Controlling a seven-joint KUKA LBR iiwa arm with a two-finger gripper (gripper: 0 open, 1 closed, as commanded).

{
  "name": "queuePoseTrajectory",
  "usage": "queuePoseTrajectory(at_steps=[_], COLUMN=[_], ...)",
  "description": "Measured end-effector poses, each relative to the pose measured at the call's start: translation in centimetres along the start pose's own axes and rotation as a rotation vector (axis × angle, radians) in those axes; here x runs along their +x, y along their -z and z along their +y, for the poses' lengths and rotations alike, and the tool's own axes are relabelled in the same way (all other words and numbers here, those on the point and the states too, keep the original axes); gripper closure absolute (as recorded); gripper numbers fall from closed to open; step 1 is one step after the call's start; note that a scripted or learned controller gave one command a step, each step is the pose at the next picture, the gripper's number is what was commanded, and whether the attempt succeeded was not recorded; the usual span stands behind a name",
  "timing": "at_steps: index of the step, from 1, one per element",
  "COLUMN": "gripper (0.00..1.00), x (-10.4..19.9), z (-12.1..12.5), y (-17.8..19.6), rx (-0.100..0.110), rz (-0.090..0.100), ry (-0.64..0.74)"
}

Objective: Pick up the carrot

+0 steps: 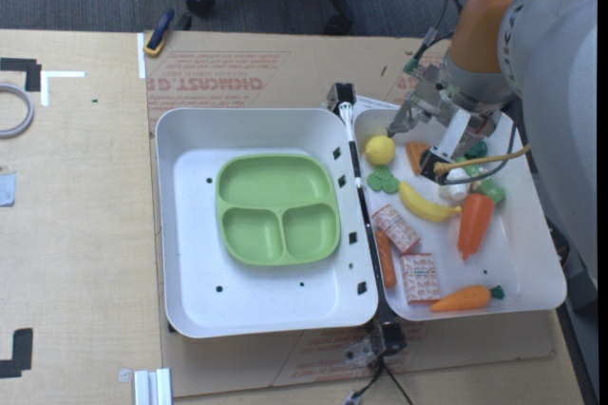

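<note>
1. The left bin (180, 203) holds a green divided plate (278, 208). It plays no part in this step.
2. Along the left side of the right bin (532, 294) lie a lemon (380, 149), two red-and-white packets (419, 278) and a thin orange stick (385, 262) close to the bin wall. I cannot tell whether the stick is a carrot.
3. The hand (423, 129) hangs low over the far end of the right bin, just right of the lemon. Whether it is open or closed I cannot tell, and nothing shows as gripped in it.
4. A small orange piece (415, 153) lies right beside the hand, partly hidden. It may be another carrot, but it is too covered to say. A banana (427, 203) lies just nearer the camera.
5. The carrot (475, 221), leaves toward the far wall, lies on the bin floor right of the banana, near the hand but apart from it. A second carrot (462, 299) lies at the near wall, well apart from the hand.
6. Judged from this, the reach is made but the pick is not. Lining up on one carrot, closing on it and lifting it clear all remain.
</note>
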State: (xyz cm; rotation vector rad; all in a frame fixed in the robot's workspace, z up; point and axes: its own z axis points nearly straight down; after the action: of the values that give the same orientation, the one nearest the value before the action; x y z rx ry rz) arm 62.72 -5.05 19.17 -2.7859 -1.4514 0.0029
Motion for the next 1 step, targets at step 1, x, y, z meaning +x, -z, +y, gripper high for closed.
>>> queuePoseTrajectory(at_steps=[1], gripper=[0.00], x=[-3.58], z=[2.59], y=[-9.96], rx=[0.001], rz=[0.000], ry=[0.218])
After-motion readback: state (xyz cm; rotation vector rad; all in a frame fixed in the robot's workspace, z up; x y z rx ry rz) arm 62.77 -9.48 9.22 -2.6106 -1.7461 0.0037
